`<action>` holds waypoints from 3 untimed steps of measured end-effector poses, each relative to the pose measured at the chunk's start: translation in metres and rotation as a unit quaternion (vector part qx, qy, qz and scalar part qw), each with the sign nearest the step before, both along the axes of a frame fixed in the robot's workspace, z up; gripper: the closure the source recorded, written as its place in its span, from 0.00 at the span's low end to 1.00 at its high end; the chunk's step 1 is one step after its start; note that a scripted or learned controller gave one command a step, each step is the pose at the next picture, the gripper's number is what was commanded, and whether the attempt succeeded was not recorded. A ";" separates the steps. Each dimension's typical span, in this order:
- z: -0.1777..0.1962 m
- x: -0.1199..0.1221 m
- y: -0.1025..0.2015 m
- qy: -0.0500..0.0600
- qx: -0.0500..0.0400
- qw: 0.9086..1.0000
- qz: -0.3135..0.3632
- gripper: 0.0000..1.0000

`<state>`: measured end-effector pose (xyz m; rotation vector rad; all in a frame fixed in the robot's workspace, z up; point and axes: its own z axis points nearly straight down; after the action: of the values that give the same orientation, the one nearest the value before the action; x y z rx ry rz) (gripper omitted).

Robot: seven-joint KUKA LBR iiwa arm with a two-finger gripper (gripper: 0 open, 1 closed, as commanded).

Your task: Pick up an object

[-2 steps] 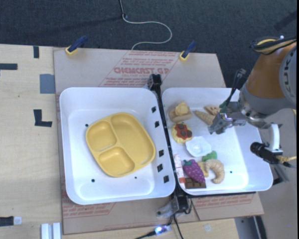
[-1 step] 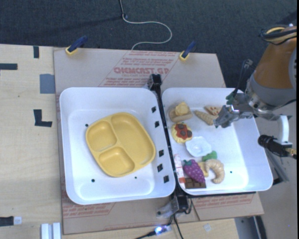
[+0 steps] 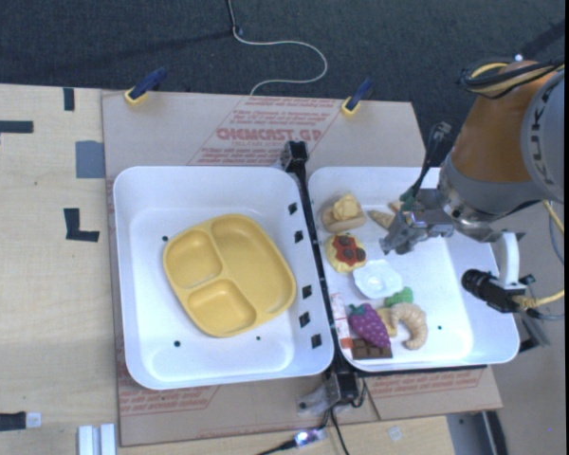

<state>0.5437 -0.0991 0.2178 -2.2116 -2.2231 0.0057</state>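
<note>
The table is pale wood with black marks, and a cardboard sheet printed in red lies on it under two white bins. A blue-and-yellow clamp grips the sheet's corner at 11 o'clock and another clamp at 1 o'clock. A white cable loops over the dark floor at 12 o'clock.

The left bin holds a yellow tray with three compartments, lying tilted near the bin's middle.

The arm comes in from 3 o'clock, its orange band above the right bin. The gripper hangs over that bin's upper half, pointing toward 8 o'clock. Its dark fingers are too blurred to tell whether they stand apart or together; nothing visible sits between them.

The toy food lies along the right bin's left side. A tan pastry sits at the bin's 11 o'clock. A small tan piece lies at 3 o'clock of it, just beside the gripper. A red and yellow pizza slice lies at 6 o'clock of the pastry. A white cup sits just at 6 o'clock of the fingers, near them; whether they touch cannot be told. A green piece peeks out at the cup's 5 o'clock. A croissant lies below it, beside purple grapes at its 9 o'clock. A brown block lies at the grapes' 6 o'clock, touching them.
</note>
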 end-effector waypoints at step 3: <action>0.010 -0.045 0.082 0.000 -0.001 1.000 -0.001 1.00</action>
<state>0.4991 -0.0173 0.2276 -2.2146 -2.2221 0.0068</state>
